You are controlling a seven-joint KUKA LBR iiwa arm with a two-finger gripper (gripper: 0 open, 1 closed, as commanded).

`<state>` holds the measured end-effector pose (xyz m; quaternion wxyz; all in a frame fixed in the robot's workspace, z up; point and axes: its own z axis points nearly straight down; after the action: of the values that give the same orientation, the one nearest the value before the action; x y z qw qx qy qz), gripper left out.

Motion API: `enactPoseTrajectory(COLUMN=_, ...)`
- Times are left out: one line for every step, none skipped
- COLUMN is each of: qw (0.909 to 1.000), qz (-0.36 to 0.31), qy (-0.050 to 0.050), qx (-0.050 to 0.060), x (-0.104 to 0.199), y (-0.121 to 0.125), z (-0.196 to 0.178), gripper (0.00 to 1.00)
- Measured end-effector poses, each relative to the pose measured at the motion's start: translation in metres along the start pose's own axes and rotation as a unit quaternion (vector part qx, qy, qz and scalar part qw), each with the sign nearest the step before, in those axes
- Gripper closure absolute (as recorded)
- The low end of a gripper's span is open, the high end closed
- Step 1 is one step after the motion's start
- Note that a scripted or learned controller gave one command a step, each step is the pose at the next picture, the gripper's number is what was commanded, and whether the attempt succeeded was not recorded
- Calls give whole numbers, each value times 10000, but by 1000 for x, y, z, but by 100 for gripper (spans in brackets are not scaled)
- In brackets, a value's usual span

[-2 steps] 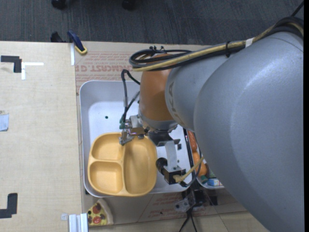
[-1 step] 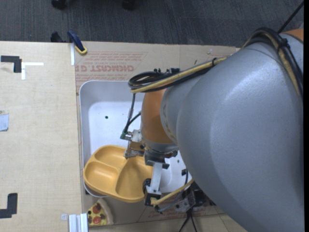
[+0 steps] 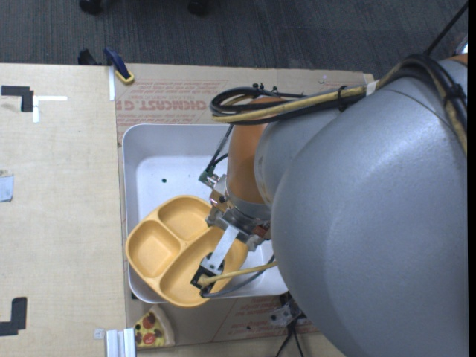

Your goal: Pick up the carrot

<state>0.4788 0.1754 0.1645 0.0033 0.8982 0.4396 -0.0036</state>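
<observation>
A yellow divided plate [image 3: 167, 248] with three compartments lies tilted in the front left of the white bin [image 3: 156, 155]. My gripper [image 3: 229, 223] hangs over the plate's right edge, under the orange wrist band [image 3: 244, 162]. The wide grey arm covers the bin's right part and whatever lies there. The compartments of the plate that I can see hold nothing.
The bin rests on a cardboard sheet [image 3: 171, 103] with red print. Pale wooden bench [image 3: 59, 199] stretches to the left. A blue and yellow clamp [image 3: 119, 64] sits at the cardboard's far left corner. A small pizza-print item [image 3: 149, 330] lies in front of the bin.
</observation>
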Motion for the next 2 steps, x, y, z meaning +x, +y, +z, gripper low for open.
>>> enactPoseTrajectory(qw=9786, qz=2056, qy=17, qx=21, x=42, y=-6, z=-6, gripper=100)
enactPoseTrajectory(qw=9365, qz=3508, qy=-2, qx=-1, x=32, y=12, z=-8, gripper=100)
